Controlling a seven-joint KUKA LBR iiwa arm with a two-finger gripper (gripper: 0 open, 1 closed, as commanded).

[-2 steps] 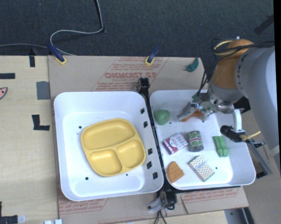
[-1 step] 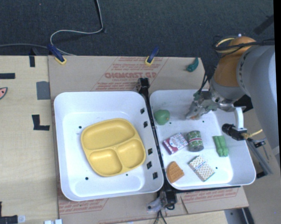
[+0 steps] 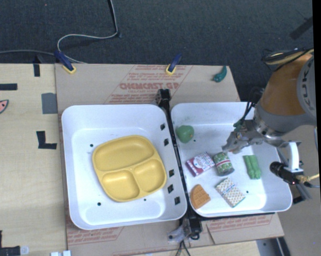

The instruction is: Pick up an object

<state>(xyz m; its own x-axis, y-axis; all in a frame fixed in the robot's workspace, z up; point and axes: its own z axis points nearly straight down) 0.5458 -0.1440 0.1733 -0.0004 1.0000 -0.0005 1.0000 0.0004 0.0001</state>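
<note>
The right bin (image 3: 202,111) holds several small objects: a green ball (image 3: 185,133), a pink and white packet (image 3: 200,163), a small green can (image 3: 222,163), a green oblong piece (image 3: 252,166), an orange waffle-like piece (image 3: 199,196) and a patterned box (image 3: 230,192). My gripper (image 3: 234,144) hangs over the right bin, just above and right of the green can, with the arm coming in from the right. Nothing shows between its fingers.
The left bin (image 3: 81,208) holds a yellow divided plate (image 3: 129,167). A black divider with clips runs between the bins. A teal object (image 3: 220,74) lies on the cardboard behind the right bin. Cables and yellow clamps lie at the back.
</note>
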